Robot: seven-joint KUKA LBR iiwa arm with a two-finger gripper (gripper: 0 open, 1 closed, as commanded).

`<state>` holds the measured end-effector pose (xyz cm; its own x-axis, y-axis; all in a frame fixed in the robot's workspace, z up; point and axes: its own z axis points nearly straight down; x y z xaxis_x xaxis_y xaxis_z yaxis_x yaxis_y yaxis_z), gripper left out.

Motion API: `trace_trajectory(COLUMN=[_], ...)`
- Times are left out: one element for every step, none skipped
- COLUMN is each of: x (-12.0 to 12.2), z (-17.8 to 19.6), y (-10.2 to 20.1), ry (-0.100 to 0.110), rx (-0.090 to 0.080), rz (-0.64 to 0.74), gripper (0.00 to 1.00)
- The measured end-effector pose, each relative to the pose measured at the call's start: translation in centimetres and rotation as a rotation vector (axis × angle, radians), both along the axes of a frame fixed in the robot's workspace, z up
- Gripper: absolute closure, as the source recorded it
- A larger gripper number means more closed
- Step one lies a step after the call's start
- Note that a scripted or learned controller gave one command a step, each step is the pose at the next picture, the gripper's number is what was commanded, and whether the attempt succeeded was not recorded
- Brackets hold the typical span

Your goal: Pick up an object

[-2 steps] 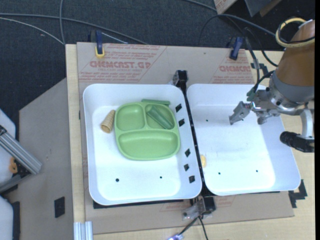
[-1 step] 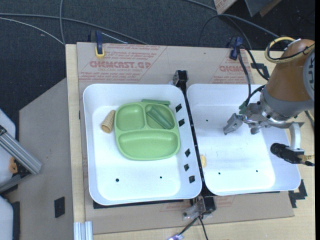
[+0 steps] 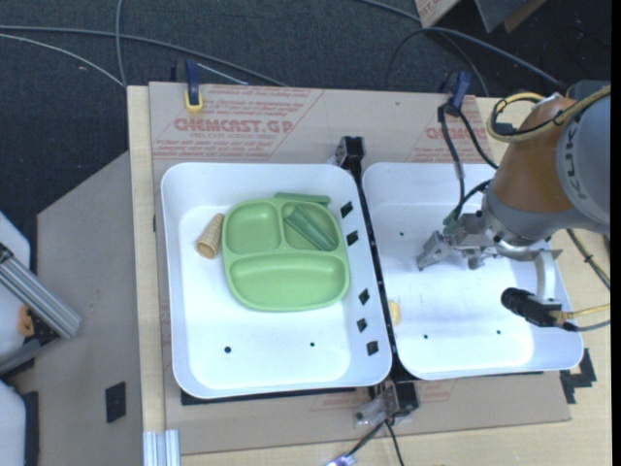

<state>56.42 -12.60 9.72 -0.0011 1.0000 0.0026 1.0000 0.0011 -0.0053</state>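
Gripper (image 3: 439,252) sits over the right bin (image 3: 437,343), fingers spread apart with nothing between them. In the left bin (image 3: 262,362) there's a green divided plate (image 3: 284,255) near the middle, a green piece (image 3: 312,226) in its far-right compartment, and a waffle cone (image 3: 209,236) touching its left edge. Cardboard (image 3: 233,124) along the bench's far edge reads "CHEMCAST G.P".

Glossy green plastic tray (image 3: 283,278); smooth white bins (image 3: 262,362)

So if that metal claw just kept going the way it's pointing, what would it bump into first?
The gripper points left and downward over the right bin. Most likely it would meet that bin's bare white floor first, short of the divider; depth is hard to judge from above.
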Motion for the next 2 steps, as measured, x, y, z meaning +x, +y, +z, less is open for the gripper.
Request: trace_trajectory(x=[0.1,0.0], z=[1.4,7.8], y=[-0.1,-0.3], ry=[-0.005,-0.012], rx=[-0.001,-0.004], rz=[-0.002,-0.001], gripper=[1.00,1.00])
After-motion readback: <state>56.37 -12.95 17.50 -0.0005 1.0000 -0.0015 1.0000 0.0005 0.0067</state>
